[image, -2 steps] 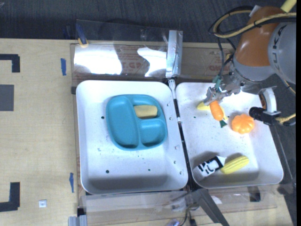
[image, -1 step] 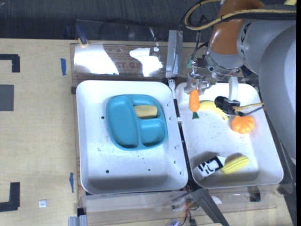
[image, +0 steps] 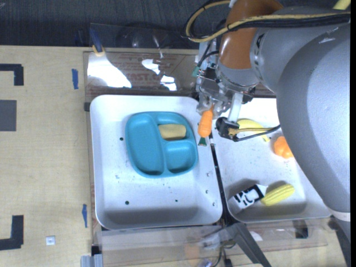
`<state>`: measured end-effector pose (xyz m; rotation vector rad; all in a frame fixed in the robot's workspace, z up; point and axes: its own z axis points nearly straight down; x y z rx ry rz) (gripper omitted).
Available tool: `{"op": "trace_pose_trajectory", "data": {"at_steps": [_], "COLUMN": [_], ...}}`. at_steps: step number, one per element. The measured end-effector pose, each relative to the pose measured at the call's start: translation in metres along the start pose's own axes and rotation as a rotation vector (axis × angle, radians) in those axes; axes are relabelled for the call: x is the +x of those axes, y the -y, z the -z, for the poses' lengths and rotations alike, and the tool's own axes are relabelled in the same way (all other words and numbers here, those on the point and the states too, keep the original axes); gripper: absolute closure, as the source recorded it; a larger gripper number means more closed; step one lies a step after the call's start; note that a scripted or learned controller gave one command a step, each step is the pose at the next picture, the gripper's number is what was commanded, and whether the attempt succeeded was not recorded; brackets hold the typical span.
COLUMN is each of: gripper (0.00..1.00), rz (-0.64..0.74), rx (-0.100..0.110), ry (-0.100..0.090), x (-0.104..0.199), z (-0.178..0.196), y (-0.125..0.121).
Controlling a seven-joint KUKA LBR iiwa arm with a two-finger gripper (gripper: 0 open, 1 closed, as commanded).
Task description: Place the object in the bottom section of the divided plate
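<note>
One orange carrot (image: 205, 123) hangs clamped in the pincer (image: 206, 115), beside the blue divided plate (image: 146, 149).

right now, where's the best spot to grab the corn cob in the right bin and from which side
Take the corn cob across its middle, with the claw coming straight down from above. It lies flat on the right bin floor, long axis roughly left to right, so the fingers should close across its narrow width. Its left end touches a black-and-white item, so the centre probably leaves more room.
</note>
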<state>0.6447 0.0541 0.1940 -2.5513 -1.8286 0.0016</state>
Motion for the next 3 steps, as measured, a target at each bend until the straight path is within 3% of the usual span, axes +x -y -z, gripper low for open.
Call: {"op": "trace_pose_trajectory", "data": {"at_steps": [1,2,3], "gripper": [1.0,1.0,0.0], "rz": [-0.151,-0.274,-0.279], "rx": [-0.007,-0.002,-0.001], "ry": [-0.006,-0.003,0.001], "x": [0.027,0.089,0.086], "z": [-0.048,0.002,0.0], "y": [0.012,0.089,0.087]}}
